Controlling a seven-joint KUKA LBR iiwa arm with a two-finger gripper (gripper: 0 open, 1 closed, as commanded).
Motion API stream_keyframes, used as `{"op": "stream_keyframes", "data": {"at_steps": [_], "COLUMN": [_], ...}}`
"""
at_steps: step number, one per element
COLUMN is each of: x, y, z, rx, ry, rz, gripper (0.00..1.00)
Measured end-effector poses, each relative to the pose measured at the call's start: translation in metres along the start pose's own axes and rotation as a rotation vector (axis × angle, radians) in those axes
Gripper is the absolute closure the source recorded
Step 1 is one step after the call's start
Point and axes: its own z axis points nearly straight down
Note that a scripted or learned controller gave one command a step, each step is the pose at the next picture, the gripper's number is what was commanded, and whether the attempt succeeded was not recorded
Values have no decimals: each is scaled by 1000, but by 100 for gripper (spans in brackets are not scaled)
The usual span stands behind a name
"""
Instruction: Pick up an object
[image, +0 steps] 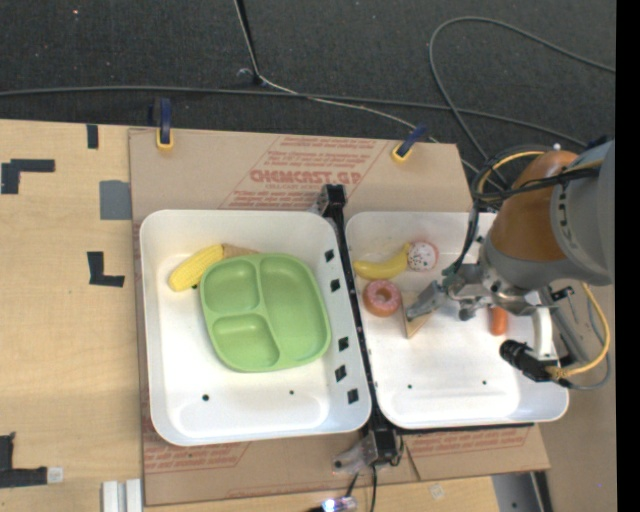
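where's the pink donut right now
The pink donut lies in the right bin, near its left wall, just below the banana and left of the gripper.

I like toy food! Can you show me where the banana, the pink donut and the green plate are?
banana (381, 266), camera view, middle of its yellow curve.
pink donut (381, 298), camera view, on its pink ring.
green plate (265, 311), camera view, the ridge between its compartments.
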Motion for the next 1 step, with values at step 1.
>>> {"op": "stream_keyframes", "data": {"at_steps": [1], "x": [1], "y": [1], "z": [-14], "rx": [-4], "ry": [0], "rz": [-1], "gripper": [100]}}
